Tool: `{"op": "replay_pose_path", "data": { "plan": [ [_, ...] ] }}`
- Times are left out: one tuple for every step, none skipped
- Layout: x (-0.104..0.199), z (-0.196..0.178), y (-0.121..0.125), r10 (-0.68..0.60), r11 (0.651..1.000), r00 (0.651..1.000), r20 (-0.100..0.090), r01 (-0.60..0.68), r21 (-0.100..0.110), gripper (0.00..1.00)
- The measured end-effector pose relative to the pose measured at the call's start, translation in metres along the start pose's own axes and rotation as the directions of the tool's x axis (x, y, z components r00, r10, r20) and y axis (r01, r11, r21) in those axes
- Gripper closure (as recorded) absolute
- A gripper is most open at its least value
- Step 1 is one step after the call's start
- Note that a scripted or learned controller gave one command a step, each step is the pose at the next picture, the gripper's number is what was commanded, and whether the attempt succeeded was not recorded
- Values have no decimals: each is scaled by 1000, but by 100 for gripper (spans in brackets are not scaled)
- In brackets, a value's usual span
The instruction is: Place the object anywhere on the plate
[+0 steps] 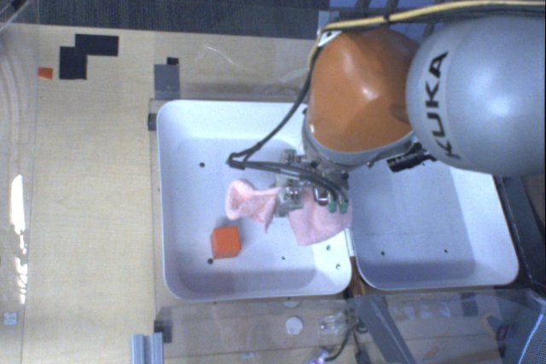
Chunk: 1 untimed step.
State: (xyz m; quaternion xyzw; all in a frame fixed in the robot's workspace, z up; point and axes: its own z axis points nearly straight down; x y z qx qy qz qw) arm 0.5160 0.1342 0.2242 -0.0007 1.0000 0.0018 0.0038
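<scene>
An orange-red cube (226, 242) lies in the left white bin (183, 183), near its front left. Just right of it lies a flat pink piece (245, 200), apparently the plate, which stretches toward the bin's right wall. Its middle is hidden under the arm. My gripper (291, 197) hangs over the middle of the pink piece, under the orange wrist band (358, 98). The cube sits apart from the gripper, to its lower left, with nothing holding it.
The right white bin (444, 234) sits beside the left one, partly covered by the grey arm (478, 98). A black cable (256, 153) loops from the wrist over the left bin. Light wooden bench top lies to the left.
</scene>
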Motion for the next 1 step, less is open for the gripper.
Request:
{"op": "replay_pose_path", "data": {
  "plan": [
    [0,0,0,0,1000,1000,0,0,0,0]
  ]
}}
